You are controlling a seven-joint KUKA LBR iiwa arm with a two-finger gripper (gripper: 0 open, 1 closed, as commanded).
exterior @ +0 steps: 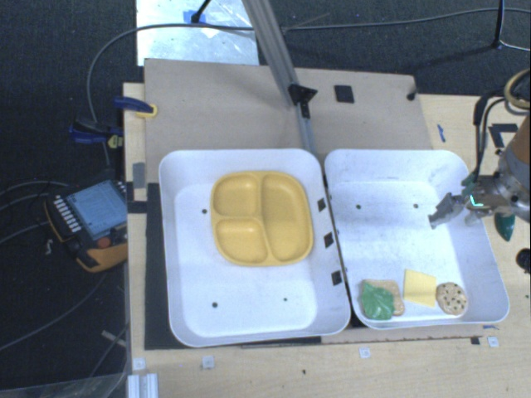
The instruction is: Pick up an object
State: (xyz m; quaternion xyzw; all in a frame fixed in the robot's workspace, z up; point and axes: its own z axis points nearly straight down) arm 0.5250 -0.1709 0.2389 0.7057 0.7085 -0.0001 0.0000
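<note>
Candidates for the pick are three small food-shaped items clustered in the near edge of the right bin (390,177), all lying flat on its floor. Yellow wedge (419,288): flat, pale yellow, cheese-slice look, squarish with one angled side; sits in the middle of the group. Round cookie (451,298): tan disc with dark speckles, just right of the wedge, touching or nearly touching it, close to the bin's near-right corner. Green piece (379,303): bumpy, leafy-looking, lying on top of a tan slab, toast-like, that sticks out on its right side; it is left of the wedge, near the bin's near-left corner. Gripper (440,212) is over the same bin, toward its right wall and well apart from the three items, further from the camera than they are; grey fingers point left, a small green light shows at the base. Can't tell whether the jaws are open or closed at this angle; nothing visible between them. Left bin (178,247) touches the right bin's left edge and holds a yellow divided plate (261,218), three compartments, in its far half.
</note>
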